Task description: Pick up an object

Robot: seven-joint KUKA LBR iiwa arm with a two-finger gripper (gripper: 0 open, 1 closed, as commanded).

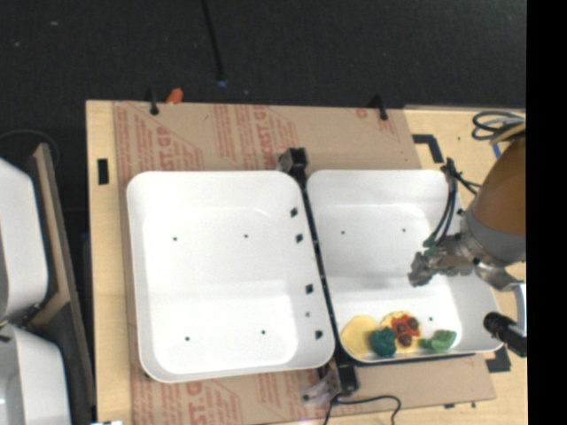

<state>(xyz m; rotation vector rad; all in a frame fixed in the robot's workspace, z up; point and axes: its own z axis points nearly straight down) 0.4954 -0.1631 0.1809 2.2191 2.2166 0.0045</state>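
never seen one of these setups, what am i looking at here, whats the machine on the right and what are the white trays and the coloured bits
One camera looks down at a slant on a bench. The machine at the right is a robot arm, grey with an orange band; its end effector hangs over the right bin. Beside it sits the left bin. Small items cluster at the right bin's near edge: a yellow piece, a teal one, a red one and a green one. I see nothing held in the end effector.

Two smooth, faintly glossy white plastic bins (213,264) sit on matt brown cardboard (230,135) printed in red, over a pale wooden bench (102,264). The arm's orange band (503,189) shines softly; the gripper (423,268) looks like dull grey metal.
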